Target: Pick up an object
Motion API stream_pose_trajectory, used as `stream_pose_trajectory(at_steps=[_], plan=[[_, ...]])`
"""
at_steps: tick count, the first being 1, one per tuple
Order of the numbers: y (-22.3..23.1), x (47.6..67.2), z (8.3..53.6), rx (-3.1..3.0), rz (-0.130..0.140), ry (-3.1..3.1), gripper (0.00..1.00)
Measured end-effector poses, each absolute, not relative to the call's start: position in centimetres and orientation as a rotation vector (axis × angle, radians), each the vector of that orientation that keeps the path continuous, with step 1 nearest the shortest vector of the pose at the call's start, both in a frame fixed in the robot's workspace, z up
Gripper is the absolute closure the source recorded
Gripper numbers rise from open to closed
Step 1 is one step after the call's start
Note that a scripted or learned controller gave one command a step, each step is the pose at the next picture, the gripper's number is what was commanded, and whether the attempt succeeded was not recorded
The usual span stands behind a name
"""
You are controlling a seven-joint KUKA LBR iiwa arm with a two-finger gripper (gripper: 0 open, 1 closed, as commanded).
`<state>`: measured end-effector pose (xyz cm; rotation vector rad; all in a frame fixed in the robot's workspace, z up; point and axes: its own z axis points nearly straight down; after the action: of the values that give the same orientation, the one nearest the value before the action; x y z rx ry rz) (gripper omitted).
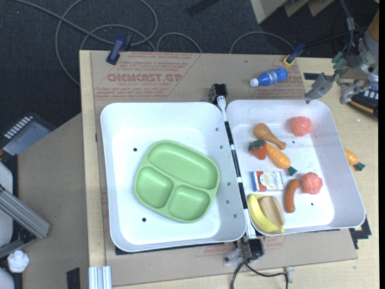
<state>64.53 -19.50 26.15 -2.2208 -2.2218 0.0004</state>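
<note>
Fingers (328,82) above bin corner, pink ball (301,125) nearby, untouched

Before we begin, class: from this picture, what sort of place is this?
Probably a robotics lab bench: two white bins on protective board, toy food such as a plastic banana, a robot gripper at the right, and loose cables on the floor.

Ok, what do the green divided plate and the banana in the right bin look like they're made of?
Green divided plate: looks like molded plastic, one even pale green with soft rounded compartment edges and a dull sheen. Banana: probably a plastic toy, judging by its flat uniform yellow and smooth surface without spots, though the view is too coarse to be sure.
</note>
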Motion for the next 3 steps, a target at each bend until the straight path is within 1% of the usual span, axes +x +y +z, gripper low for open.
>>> stream_pose_trajectory(at_steps=[1, 2, 3], plan=[[-17.6, 60.3, 15.6, -2.22, 0.002, -2.219, 0.0], [-18.8, 65.4, 10.0, -2.221, 0.001, -2.222, 0.0], [-21.6, 60.0, 8.9, -2.221, -0.012, -2.225, 0.0]])
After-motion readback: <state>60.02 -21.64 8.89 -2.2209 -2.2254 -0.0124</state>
